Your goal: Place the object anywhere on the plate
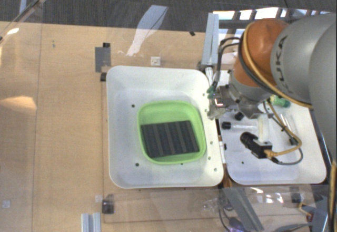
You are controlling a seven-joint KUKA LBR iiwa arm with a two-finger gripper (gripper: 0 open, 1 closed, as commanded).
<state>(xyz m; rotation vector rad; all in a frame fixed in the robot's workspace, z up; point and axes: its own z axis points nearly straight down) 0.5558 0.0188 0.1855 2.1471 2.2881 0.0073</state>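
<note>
- Within the left shallow white plastic bin, a square lime-green plastic plate with a raised rim is seen resting near the bin's middle.
- A dark grey ribbed rectangular piece lies flat on the plate's floor, inside the rim on all sides. It is taken to be the task's object, though a moulded part of the plate cannot be ruled out.
- The two-finger gripper of the grey arm with the orange band is seen over the seam between the two bins, just beside the plate's upper right corner and apart from the ribbed piece.
- The gripper is largely hidden by the wrist, so whether it is wide or narrow, or carrying anything, cannot be told.
- The right shallow white plastic bin is largely covered by the arm, and no loose item can be made out on its bare part.
- Step in hand (judgement): the placement appears complete, with the object on the plate and the gripper off to the side.
- Next move (judgement): a clear lift toward the right is called for, with the left bin's right wall and the plate's rim avoided so that the piece is not disturbed.
- Should the ribbed piece belong to the plate, an object would first have to be found beneath the arm.
</note>
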